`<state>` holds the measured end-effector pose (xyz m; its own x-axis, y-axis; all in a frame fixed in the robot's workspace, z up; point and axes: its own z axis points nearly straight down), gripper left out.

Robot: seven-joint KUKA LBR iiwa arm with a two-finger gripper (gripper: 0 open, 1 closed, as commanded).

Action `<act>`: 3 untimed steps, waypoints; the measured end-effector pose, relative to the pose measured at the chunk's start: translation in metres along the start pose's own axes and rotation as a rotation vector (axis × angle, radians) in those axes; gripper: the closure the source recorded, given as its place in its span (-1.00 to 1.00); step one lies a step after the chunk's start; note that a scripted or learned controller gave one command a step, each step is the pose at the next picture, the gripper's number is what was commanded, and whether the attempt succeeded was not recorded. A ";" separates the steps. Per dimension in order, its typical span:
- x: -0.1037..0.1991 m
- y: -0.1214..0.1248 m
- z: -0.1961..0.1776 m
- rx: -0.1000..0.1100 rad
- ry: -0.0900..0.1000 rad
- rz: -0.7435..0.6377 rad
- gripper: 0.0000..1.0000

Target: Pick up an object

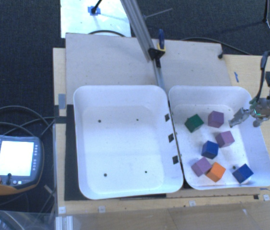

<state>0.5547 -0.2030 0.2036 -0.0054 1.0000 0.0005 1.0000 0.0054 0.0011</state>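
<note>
Blocks lie scattered in the right bin (257,143): a green block (194,123), three purple blocks (216,119) (225,139) (201,166), two blue blocks (210,149) (242,173) and an orange block (216,171). The gripper (240,118) sits at the right edge of the frame, over the bin's upper right portion, reaching leftward. The nearest block is the upper purple one, just to the gripper's left; the middle purple block lies below and slightly left. No block sits between the fingers, so nothing is held; whether they are spread or closed cannot be told at this resolution. The left bin (120,99) lies well apart.
</note>
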 end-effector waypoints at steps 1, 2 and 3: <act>0.000 0.000 0.000 0.000 0.000 0.000 -1.00; -0.004 -0.010 0.050 0.004 0.000 0.004 -1.00; -0.007 -0.014 0.109 0.001 0.000 0.004 -1.00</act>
<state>0.5404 -0.2105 0.0942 -0.0015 1.0000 0.0008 1.0000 0.0015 0.0005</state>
